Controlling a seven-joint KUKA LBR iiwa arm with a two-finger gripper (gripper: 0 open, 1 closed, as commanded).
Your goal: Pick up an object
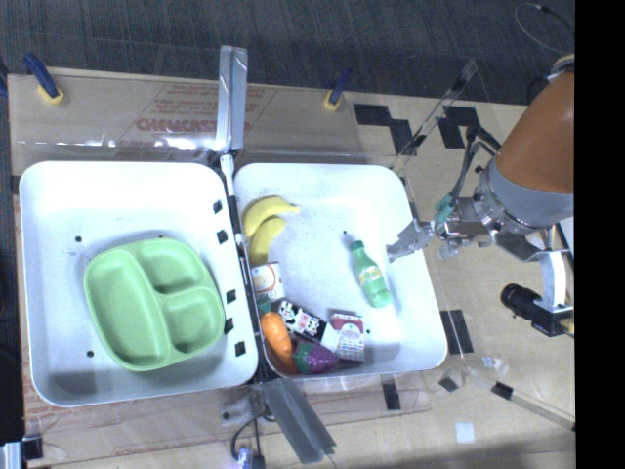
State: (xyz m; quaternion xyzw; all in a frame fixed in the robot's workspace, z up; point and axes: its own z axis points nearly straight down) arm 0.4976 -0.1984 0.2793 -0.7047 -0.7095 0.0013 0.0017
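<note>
Pincer (415,240) fingers indistinct; arm (532,154) cut off at right.

Arm (532,154) at right, pincer (405,245) pointing left

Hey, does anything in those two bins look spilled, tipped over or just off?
Nothing looks spilled or broken. The small green bottle lies on its side in the right bin, apart from the other items crowded along that bin's left and front walls. The green divided plate sits flat in the left bin.
</note>
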